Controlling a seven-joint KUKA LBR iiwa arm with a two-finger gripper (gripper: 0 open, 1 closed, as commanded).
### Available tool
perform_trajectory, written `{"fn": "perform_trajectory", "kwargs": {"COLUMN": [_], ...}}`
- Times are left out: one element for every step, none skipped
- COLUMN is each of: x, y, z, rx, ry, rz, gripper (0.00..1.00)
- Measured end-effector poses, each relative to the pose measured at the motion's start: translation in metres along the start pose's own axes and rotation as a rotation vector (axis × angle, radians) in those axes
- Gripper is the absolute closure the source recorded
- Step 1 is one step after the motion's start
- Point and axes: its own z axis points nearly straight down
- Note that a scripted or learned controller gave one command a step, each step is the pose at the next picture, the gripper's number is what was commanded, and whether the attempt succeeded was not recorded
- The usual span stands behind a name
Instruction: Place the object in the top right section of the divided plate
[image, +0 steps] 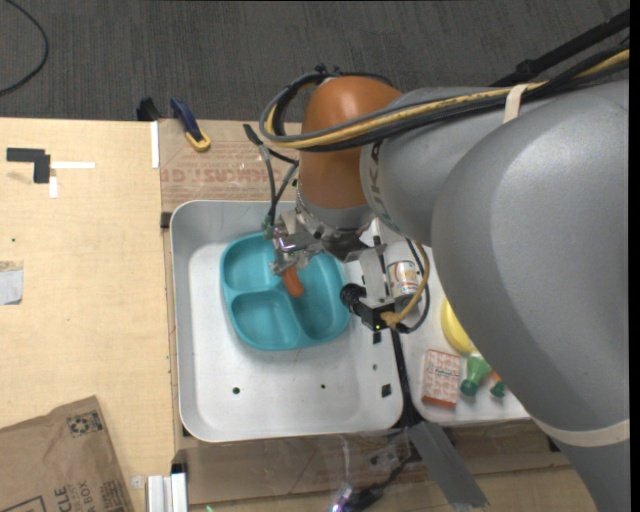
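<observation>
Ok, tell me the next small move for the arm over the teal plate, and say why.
Probably ease the gripper straight down a little, then release. The small orange object sits at its tip, over the teal divided plate in the left white bin, around the plate's upper right section. Whether the object already rests on the plate is unclear, so a short descent seems safer than dropping it.

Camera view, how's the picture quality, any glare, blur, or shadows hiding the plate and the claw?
Camera view: lighting is even and fairly soft, with mild sheen on the white bin but no blown-out glare; the teal divided plate is reasonably sharp, a small orange object reads clearly over it; the claw sits in the arm's shade, details murky; the big grey arm looks soft and blocks much of the right bin.
</observation>
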Motion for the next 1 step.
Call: {"fn": "perform_trajectory", "kwargs": {"x": [0.0333], "y": [-0.0232], "z": [-0.0573], "rx": [-0.002], "ry": [-0.001], "rz": [-0.368], "gripper": [1.00]}}
